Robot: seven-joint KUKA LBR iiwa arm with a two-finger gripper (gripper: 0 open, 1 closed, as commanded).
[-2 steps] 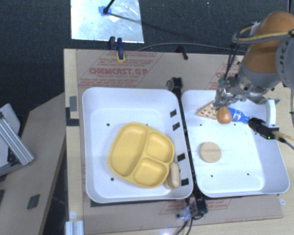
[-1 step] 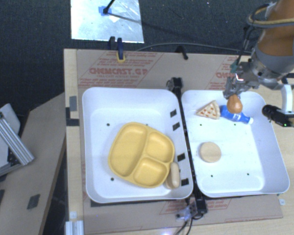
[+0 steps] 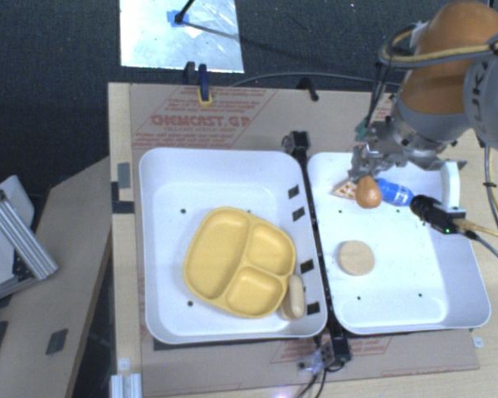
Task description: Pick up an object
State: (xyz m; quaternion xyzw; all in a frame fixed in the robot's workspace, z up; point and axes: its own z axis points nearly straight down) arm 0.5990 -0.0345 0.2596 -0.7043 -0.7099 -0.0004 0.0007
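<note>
In the right bin [image 3: 448,297], a brown egg-shaped object [image 3: 367,194] lies near the back left, directly below my gripper [image 3: 362,169]. A small pizza-slice piece [image 3: 344,190] lies to its left and a blue object [image 3: 396,192] to its right. A round tan disc [image 3: 356,258] lies apart from these, nearer the front. The gripper hangs low over the brown object, and I cannot see whether it touches it.
The left bin [image 3: 174,181] holds a yellow divided plate [image 3: 239,261] with a pale bread-like roll [image 3: 295,297] against its front right edge. A black divider [image 3: 310,222] runs between the bins. The arm comes in from the upper right.
</note>
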